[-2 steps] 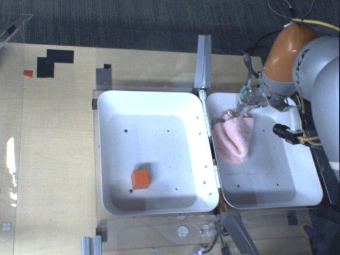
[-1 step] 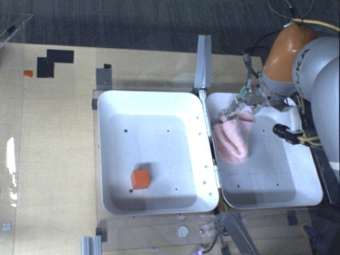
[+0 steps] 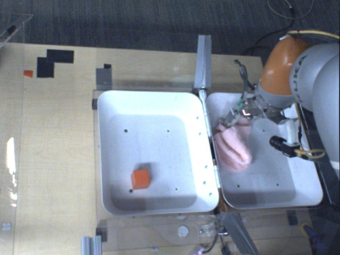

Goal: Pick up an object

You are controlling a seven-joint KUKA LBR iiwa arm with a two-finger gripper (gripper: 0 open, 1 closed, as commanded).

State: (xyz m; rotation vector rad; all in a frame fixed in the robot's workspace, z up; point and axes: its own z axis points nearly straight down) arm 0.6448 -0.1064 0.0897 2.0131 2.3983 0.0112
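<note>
A pink soft object [image 3: 232,146], like a rolled cloth, lies in the right bin [image 3: 276,187] against its left wall. My gripper [image 3: 237,118] is low over the pink object's upper end, touching or nearly touching it. An orange cube [image 3: 141,179] sits in the left bin [image 3: 146,113], toward its front left.
A metal divider post [image 3: 202,62] stands behind the seam between the bins. The arm's orange band [image 3: 281,62] and grey body [image 3: 319,89] cover the right bin's back right corner. Black blocks [image 3: 52,61] and a small orange marker [image 3: 28,74] lie on the bench at far left.
</note>
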